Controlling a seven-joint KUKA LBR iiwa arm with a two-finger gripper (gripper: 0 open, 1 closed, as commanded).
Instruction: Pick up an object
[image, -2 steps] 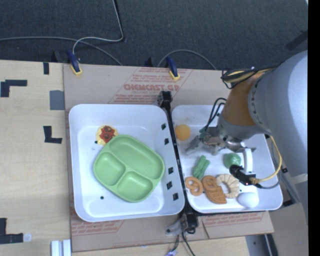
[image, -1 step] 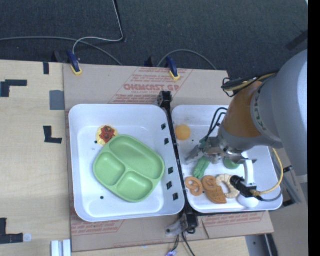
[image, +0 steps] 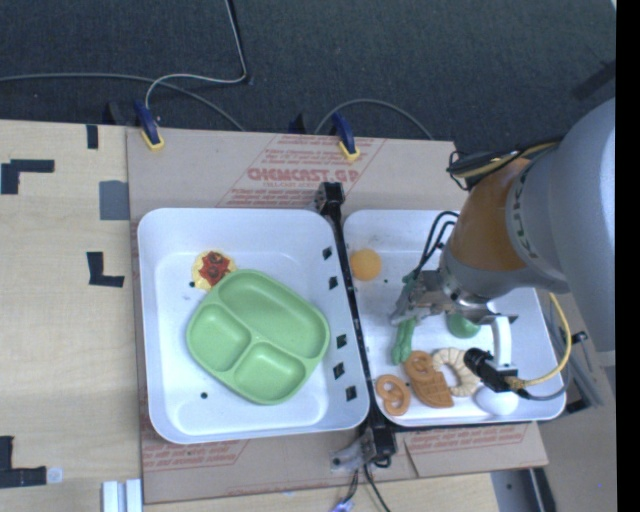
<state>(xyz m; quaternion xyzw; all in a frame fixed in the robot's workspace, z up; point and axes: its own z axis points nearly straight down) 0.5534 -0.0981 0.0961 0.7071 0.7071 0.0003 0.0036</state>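
While dark carpet is lying beyond the desk (image: 60, 300), the gripper (image: 412, 303), its state unclear, is hovering in the right bin (image: 400, 222) above a green pod (image: 402, 340).

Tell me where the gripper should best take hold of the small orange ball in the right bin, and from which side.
Probably across its middle, coming straight down from above. The orange ball is round, so any pair of opposite sides serves. It lies near the divider wall between the two bins, apart from the other items, so the fingers would likely fit best closing along the wall rather than toward it.
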